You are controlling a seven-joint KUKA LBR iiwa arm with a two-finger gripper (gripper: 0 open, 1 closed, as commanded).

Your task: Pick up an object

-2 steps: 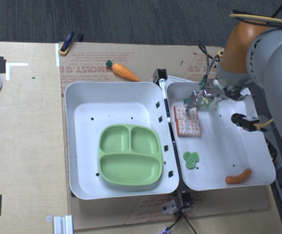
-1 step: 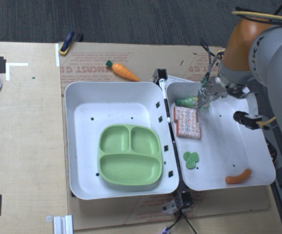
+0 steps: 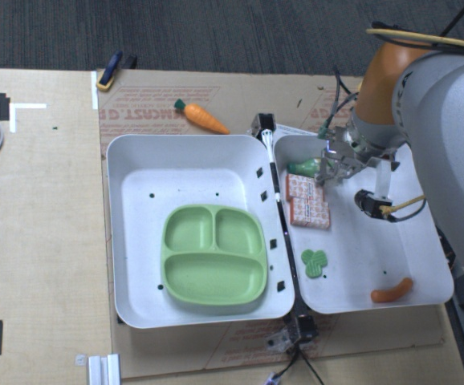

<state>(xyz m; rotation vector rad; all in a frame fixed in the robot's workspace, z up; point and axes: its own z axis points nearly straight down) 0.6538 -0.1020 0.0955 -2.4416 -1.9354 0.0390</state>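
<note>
My gripper is low in the far left part of the right bin, reached in from the right. Just to its left, touching or nearly touching it, lies a small green object against the bin's wall. A red-and-white patterned box lies flat just in front of the gripper. Further toward the front of the same bin rest a small green leafy toy and an orange sausage-shaped toy.
The left bin holds a light green divided plate. A toy carrot lies on the cardboard behind the bins, and a blue marker further back left. A black cable loop hangs by the wrist.
</note>
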